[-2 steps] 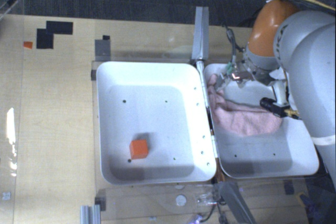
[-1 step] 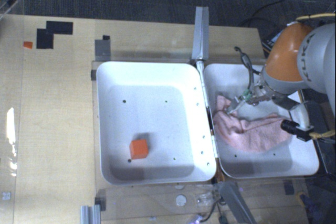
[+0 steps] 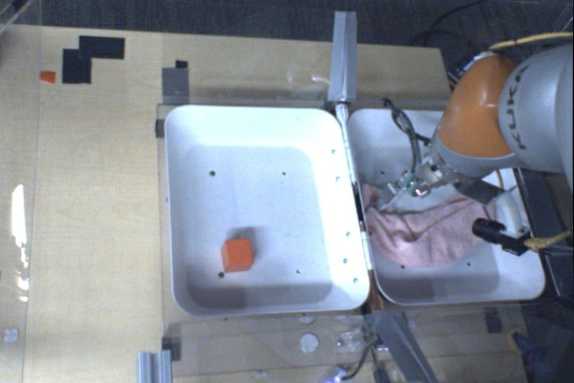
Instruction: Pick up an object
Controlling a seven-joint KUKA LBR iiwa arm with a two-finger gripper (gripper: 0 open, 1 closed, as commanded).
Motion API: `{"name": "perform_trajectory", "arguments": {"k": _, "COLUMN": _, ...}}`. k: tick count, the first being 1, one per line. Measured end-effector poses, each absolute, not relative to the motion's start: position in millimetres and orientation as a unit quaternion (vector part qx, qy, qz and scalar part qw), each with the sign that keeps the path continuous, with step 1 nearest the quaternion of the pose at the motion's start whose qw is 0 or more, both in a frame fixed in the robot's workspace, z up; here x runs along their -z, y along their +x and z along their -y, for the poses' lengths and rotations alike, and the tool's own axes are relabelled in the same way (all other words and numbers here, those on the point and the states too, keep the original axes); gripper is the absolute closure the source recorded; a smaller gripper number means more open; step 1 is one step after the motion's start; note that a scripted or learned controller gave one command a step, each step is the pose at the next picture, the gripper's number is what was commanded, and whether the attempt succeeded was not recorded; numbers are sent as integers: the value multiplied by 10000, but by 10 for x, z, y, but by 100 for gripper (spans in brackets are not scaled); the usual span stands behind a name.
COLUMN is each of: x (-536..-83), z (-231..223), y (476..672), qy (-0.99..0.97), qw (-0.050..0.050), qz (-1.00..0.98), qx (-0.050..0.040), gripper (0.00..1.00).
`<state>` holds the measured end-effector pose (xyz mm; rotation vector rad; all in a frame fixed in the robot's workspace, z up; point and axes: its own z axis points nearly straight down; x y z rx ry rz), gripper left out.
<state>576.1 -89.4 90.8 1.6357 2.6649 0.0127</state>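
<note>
While the grey robot arm with the orange band (image 3: 502, 117) leans over the bench, its small gripper (image 3: 408, 186) sits low on the arm's side of the tall grey metal bar (image 3: 344, 58), in the shallow white bin (image 3: 448, 287) there. It is right at the top edge of a soft pink cloth (image 3: 421, 229). I cannot tell if the gripper is wide or narrow, or if it has any cloth in it. The cloth is the thing I think it wants. It lies crumpled and floppy, with folds and bumps, spread over the floor of that bin, close to the bar. I think a lot could go wrong. The gripper could pinch just one thin fold, and the cloth could slip out when the arm goes up. It could also close on air, because the cloth is so flat at the edge. On the other side of the bar, well away, a little orange cube (image 3: 238, 255) sits in the second white bin (image 3: 188, 148).
</note>
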Motion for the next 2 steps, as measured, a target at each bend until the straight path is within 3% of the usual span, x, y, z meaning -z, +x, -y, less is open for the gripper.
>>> {"name": "perform_trajectory", "arguments": {"k": 1, "x": -913, "z": 1067, "y": 5058, "qy": 5212, "qw": 85, "qz": -8534, "qx": -36, "gripper": 0}}
{"name": "perform_trajectory", "arguments": {"k": 2, "x": -1046, "z": 1060, "y": 5110, "qy": 5211, "qw": 147, "qz": -8533, "qx": -68, "gripper": 100}}
